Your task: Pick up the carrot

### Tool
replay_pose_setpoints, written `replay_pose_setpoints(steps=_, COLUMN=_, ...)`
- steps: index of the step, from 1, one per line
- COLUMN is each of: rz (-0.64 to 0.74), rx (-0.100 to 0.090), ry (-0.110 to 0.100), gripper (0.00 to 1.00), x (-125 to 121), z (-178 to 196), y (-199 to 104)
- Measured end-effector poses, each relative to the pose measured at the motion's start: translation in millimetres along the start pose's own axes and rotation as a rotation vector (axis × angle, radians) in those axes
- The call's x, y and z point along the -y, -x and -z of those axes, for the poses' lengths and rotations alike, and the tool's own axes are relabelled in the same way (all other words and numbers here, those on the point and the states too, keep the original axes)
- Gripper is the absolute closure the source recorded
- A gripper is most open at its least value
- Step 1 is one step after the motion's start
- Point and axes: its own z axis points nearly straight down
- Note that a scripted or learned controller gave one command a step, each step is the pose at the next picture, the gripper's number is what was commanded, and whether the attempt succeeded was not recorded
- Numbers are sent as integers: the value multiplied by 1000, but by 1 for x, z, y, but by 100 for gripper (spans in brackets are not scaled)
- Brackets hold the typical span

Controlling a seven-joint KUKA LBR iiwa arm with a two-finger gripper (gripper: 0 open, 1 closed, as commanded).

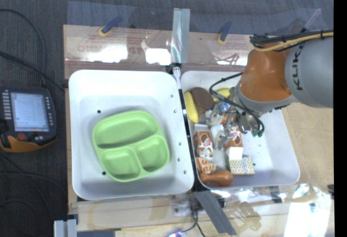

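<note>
Desk (81,46): two white bins side by side; left bin (81,95) holds a green tray (130,145) with three compartments, lying flat, nothing else in it.

Right bin (282,160): my arm (271,76) reaches in from the right, orange band above the wrist; my claw (232,122) hangs low over the middle of the clutter; whether it is released or clenched I cannot tell.

Contents of right bin: banana (190,107) along the left wall, upright in the picture; brown item (201,99) just beside it, partly under my wrist; printed packet (204,145) below the banana; patterned box (242,166) near the front, white block (235,153) touching its upper edge; carrot (217,178) at the front wall, lying crosswise, orange-brown, just left of the box and below the packet, apart from my claw.

Off the desk, left: pendant (28,119) with a lit screen, on dark carpet.
</note>
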Motion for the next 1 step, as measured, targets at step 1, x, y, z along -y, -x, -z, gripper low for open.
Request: replay_pose_setpoints(steps=1, rz=7, rx=-6, ry=6, gripper=100, x=-57, z=110, y=14)
